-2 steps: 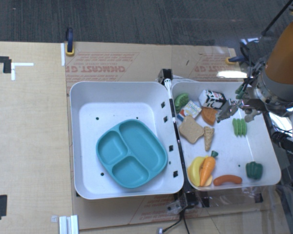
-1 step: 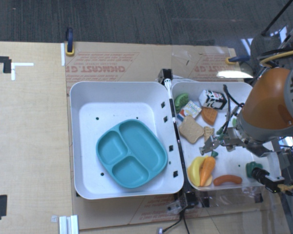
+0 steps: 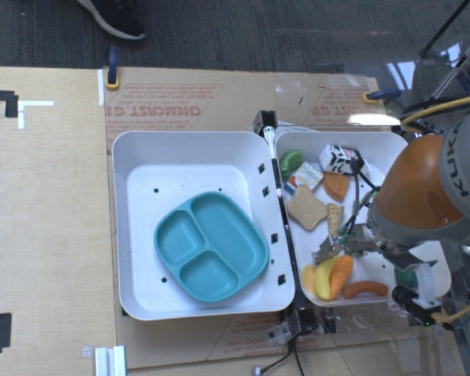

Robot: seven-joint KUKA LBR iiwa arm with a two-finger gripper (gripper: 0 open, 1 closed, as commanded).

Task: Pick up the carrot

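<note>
A: How many of each?
B: Two shallow white bins [image 3: 125, 210], one teal three-compartment plastic tray [image 3: 211, 245], one orange carrot [image 3: 341, 275] in the right bin's near corner.
A: The two-finger gripper [image 3: 337, 249]?
B: Just above the carrot; fingers unreadable. Wooden bench [image 3: 39, 210], dark carpet [image 3: 258, 14] beyond.

light: bright, even, from overhead | glare: white patch on clear sheet [image 3: 372, 119] at top right, sheen on orange band [image 3: 419, 182] | shadows: soft, short, beneath teal tray [image 3: 211, 245] and inside left bin [image 3: 133, 210] walls | focus: mildly soft overall, fine detail around the end effector [image 3: 337, 245] smeared | distortion: slight bowing at edges
</note>
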